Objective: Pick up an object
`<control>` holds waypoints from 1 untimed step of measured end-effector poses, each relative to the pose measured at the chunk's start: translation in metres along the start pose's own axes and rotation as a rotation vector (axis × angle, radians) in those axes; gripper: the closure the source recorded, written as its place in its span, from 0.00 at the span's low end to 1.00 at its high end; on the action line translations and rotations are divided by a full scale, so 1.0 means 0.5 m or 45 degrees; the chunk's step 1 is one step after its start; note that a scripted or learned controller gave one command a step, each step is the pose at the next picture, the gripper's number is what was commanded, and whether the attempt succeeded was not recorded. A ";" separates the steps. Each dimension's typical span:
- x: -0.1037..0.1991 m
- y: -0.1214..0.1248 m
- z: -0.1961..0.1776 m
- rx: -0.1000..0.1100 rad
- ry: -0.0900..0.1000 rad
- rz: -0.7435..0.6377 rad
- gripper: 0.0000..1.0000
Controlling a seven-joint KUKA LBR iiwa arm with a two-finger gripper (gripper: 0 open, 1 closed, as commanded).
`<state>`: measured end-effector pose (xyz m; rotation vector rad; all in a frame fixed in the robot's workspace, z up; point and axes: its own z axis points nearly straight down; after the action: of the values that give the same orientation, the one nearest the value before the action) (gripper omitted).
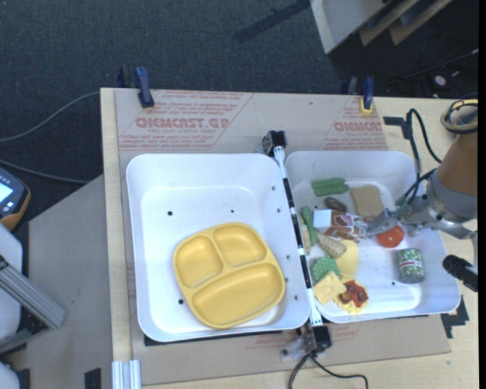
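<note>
1. Nearest the camera, at the bench's front edge, a black clamp (pixel 317 338) with a cable sits at the seam between the two white bins.
2. On the left, the left bin (pixel 152 228) holds a yellow divided tray (pixel 228 275) with three compartments, lying toward the bin's front edge.
3. To the right, the right bin (pixel 437 292) carries a scatter of play food: a green piece (pixel 329 186) near its back edge, a tan bread slice (pixel 367 200) beside it, a dark brown piece (pixel 336 203), a red tomato (pixel 390 237), a small green-labelled can (pixel 410 266) near the right wall, yellow cheese wedges (pixel 329 289) and a red-and-yellow piece (pixel 353 295) in the front left corner.
4. Reaching in over the right bin's right edge, the gripper (pixel 383 222) is low over the bin, just beside the tomato and the bread slice; whether it is released or clenched cannot be told, and nothing is seen caught in it.
5. Under the bins the bench top is pale board (pixel 182 121) with red printed lettering; two blue clamps (pixel 143 85) grip its back edge.
6. Around the bench lies dark carpet (pixel 61 45), with a grey cable (pixel 45 121) trailing at left and cardboard and pale boxes (pixel 364 19) beyond the back right corner.
</note>
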<state>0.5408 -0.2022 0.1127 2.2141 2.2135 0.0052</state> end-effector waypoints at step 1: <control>0.001 -0.003 -0.013 0.006 0.002 0.000 1.00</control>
<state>0.5394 -0.2014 0.1189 2.2171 2.2162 0.0016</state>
